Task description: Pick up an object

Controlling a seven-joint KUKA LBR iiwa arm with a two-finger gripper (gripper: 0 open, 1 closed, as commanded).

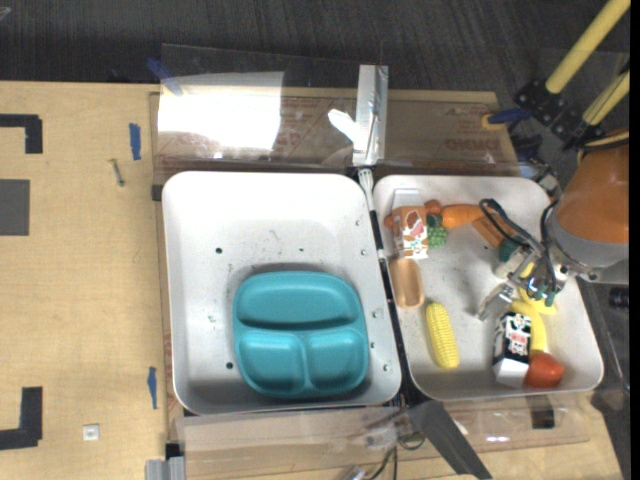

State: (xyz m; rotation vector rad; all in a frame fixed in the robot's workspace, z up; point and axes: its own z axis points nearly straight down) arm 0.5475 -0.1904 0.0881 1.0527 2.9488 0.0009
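Corn cob (441,334) is your easiest candidate: it lies alone on the bare floor of the right bin (585,383), lengthwise toward you, with open white plastic on both long sides. The other toys crowd together. A small carton with a cow print (516,336) sits touching a yellow banana-like piece (540,323) and a red-orange fruit (545,370) close to the bin's near right corner, so fingers would have little room there and the wall would get in the way. At the far end, a printed carton (410,232), a carrot (462,216) and a tan piece (406,282) bunch against the divider between the two bins.

You'll find the gripper (508,286) low over the right bin's middle, between the corn and the cow carton, hung from the wrist that comes in from the right with its cables trailing. Its metal fingers look parted and, as far as this slanted view allows, nothing sits between them; treat that as likely rather than certain.

The left bin (190,228) carries a teal divided tray (299,332), which plays no part unless you need a drop spot. Your clearest path is a short shift left toward the corn, keeping clear of the divider edge.
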